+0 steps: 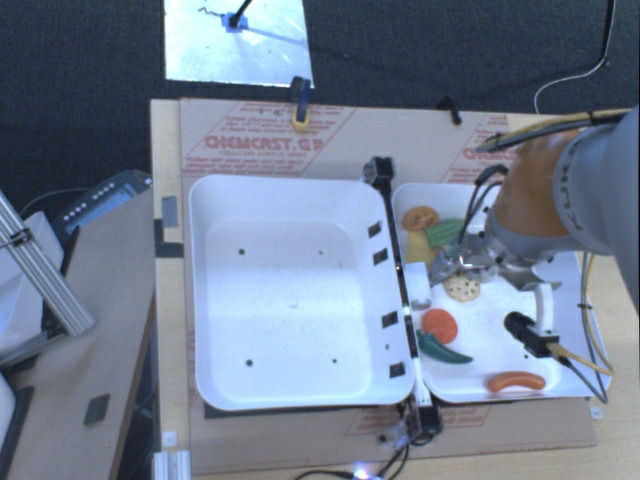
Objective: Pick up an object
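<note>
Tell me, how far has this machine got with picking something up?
Done so far: the grey arm with the orange band has reached into the right white bin, and its gripper is low among the toy foods. In hand: nothing visibly lifted; the round speckled cookie sits just below it. Left: gripping and raising an item.

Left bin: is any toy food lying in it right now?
No. The left bin shows bare white floor; the tomato and sausage lie in the right bin.
</note>
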Robot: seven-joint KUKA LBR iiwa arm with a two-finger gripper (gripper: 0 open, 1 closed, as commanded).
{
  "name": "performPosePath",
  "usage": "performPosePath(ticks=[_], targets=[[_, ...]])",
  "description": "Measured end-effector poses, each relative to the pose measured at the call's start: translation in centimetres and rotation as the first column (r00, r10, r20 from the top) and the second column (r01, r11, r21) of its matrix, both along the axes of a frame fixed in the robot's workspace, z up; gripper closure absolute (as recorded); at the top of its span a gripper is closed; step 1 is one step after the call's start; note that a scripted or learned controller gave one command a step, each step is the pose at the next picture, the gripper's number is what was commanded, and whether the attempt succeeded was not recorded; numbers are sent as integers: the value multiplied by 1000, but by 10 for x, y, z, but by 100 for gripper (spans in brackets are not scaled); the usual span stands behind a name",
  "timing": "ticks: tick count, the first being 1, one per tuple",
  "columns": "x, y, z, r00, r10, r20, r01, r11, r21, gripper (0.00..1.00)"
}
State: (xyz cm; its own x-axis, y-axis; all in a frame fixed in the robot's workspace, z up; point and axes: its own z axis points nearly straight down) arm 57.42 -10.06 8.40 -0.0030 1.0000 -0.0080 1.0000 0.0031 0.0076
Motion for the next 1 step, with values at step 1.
performPosePath(ticks=[1], targets=[[1,1,13,1000,-1,2,1,1000,4,100]])
